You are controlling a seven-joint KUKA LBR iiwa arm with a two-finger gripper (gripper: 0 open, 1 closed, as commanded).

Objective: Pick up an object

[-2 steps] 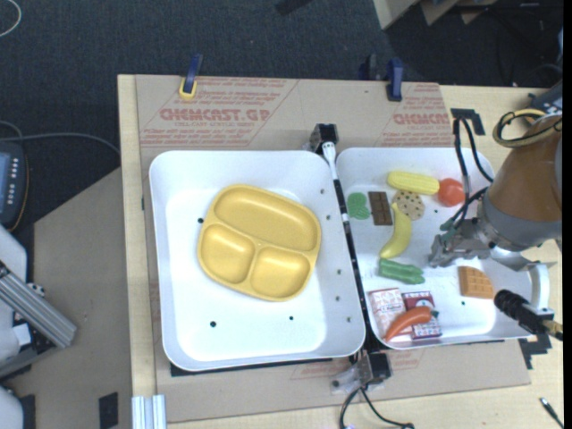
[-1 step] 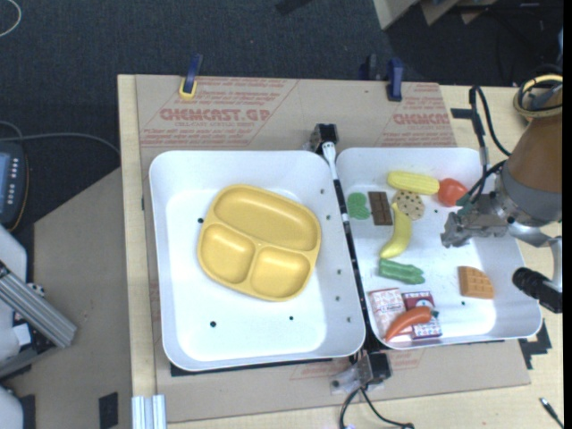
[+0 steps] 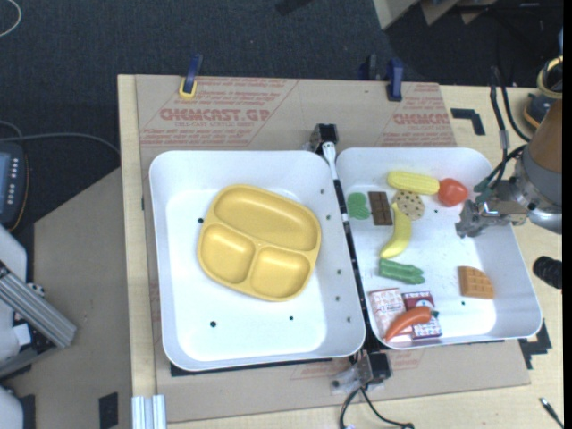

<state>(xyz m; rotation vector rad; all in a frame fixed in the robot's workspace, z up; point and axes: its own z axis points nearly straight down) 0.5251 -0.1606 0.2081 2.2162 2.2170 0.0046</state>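
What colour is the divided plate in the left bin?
Yellow; the divided plate shows clearly in the camera view.

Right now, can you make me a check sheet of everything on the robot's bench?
Surface: two shallow white bins, left, right, on a cardboard-covered bench.
Job's things: right bin holds yellow toy corn, red tomato, yellow banana, green pepper, brown waffle, red chilli.
Clutter: yellow three-part plastic plate in left bin.
Claw: claw above right bin, holding nothing.
Cables: black cables by the arm.
Surroundings: dark carpet.
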